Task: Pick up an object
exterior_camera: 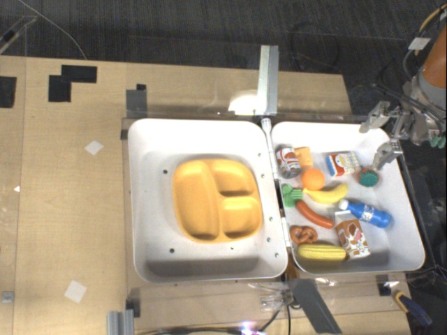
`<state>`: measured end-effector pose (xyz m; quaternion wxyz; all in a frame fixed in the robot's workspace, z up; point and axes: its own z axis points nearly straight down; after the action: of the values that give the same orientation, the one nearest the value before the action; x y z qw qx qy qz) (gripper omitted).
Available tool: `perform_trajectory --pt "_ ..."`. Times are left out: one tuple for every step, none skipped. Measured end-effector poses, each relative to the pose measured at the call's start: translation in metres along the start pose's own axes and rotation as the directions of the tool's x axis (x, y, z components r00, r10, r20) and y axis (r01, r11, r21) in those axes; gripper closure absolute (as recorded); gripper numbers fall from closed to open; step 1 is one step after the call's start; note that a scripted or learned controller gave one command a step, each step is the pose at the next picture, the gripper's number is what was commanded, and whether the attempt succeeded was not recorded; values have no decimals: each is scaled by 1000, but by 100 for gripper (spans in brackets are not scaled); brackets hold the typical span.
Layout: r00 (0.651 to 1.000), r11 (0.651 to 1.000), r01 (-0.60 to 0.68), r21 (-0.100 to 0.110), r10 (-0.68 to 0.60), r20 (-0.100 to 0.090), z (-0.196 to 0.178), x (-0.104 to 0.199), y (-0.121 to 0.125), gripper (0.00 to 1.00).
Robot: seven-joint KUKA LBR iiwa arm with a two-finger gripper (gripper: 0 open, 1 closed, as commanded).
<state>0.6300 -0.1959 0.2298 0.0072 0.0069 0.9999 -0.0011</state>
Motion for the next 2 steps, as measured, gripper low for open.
perform_trajectory --pt "987 987 -160 -2 160 -13 112 -17 14 0" --pt "987 987 -161 0 161 -4 107 -20 12 0"
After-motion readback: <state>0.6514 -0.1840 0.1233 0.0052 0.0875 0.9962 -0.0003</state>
